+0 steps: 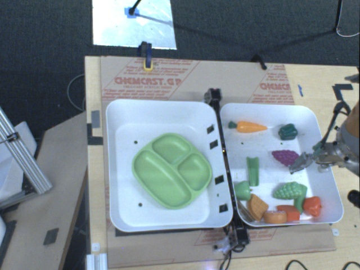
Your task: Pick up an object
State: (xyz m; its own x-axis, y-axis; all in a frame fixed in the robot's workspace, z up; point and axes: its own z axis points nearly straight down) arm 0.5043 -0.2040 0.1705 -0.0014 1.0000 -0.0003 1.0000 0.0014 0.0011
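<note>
Purple grapes (285, 157) lie just beside the gripper (301, 163), whose fingers' state I cannot tell, so the approach seems underway; next comes centring over them.

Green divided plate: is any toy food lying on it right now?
No, the green divided plate sits bare in the left bin; the toy foods lie in the right bin.

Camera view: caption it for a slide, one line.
Gripper hovers by purple grapes in right bin; green divided plate in left bin.

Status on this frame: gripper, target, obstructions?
Gripper low over right bin, nothing held. Nearest: purple grapes. Green toy close below.
</note>
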